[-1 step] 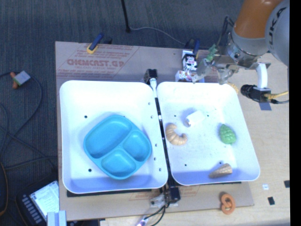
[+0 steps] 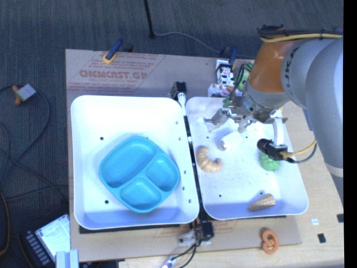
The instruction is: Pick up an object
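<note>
White cylinder (image 2: 222, 144), probably light, stiff and slick, lies below my end effector (image 2: 233, 121); I'd pinch across its middle. Fingers spread apart, grasping nothing.

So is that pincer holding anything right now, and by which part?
Nothing. The pincer hangs open above the right bin, with no object between its fingers.

Blue divided plate (image 2: 139, 174) lies in left bin (image 2: 83, 110), three compartments up. Pretzel-shaped piece (image 2: 270, 240) on bench (image 2: 122, 74) below right bin (image 2: 295, 205). Blue clamp (image 2: 113, 49) at bench's far edge. Black cable (image 2: 146, 10) crosses grey carpet (image 2: 56, 15).
</note>
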Robot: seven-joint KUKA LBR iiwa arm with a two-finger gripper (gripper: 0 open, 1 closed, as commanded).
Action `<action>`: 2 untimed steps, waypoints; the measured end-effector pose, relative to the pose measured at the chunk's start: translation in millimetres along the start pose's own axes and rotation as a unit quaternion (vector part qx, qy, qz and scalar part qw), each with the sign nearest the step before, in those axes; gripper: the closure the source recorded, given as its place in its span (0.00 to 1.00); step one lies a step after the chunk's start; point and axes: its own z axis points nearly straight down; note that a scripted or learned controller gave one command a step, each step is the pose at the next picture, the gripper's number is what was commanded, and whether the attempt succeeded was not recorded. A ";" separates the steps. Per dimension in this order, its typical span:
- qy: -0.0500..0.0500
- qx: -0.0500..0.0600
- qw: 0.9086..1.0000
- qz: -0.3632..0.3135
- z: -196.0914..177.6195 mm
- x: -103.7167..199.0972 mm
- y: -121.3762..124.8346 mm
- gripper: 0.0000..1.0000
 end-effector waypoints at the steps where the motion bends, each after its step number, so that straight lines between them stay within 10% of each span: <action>1: -0.004 -0.015 1.000 0.000 27.3 -4.9 -31.7 0.00; 2: -0.005 -0.019 1.000 -0.001 28.5 -5.2 -73.6 0.00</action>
